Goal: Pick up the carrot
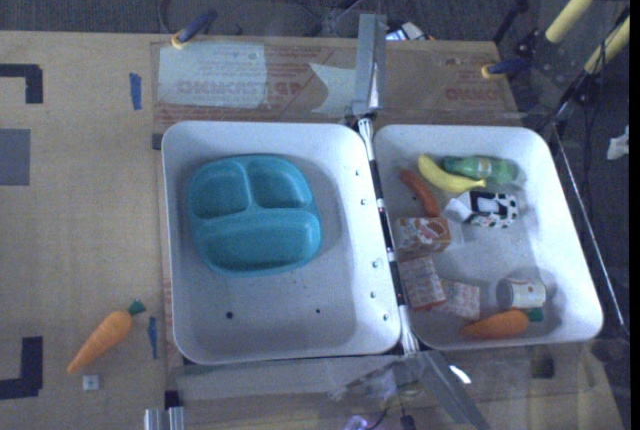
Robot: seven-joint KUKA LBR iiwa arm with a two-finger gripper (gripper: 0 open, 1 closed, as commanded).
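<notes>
On my screen the nearest thing is a carrot (100, 340). It lies on the bare bench (70, 238) outside the bins, near the left bin's (168, 218) front left corner, with its green top pointing up and right toward a strip of blue tape (152, 336). A black tape corner (25, 368) sits just left of it.

A second carrot (497, 324) lies in the right bin (572, 248), against the front wall, roughly level, with its green end to the right. Just behind it is a small can (523, 293) on its side. To the can's left are two flat packets (423, 281) near the wall between the bins.

I cannot tell how the jaws stand, so I cannot place either carrot relative to them, and I cannot give the arm's pose.

Further back in the right bin there is a small box (422, 234), then a black-and-white carton (493, 208). Behind those are a reddish sausage-shaped piece (421, 191), a banana (448, 178) and a green bottle (480, 167), close together near the far wall.

The left bin holds a teal divided plate (255, 213), lying flat toward the far side.

Beyond both bins a sheet of cardboard (260, 83) lies on the bench, with a clamp (192, 26) on its far left edge and another (505, 68) at its right.
</notes>
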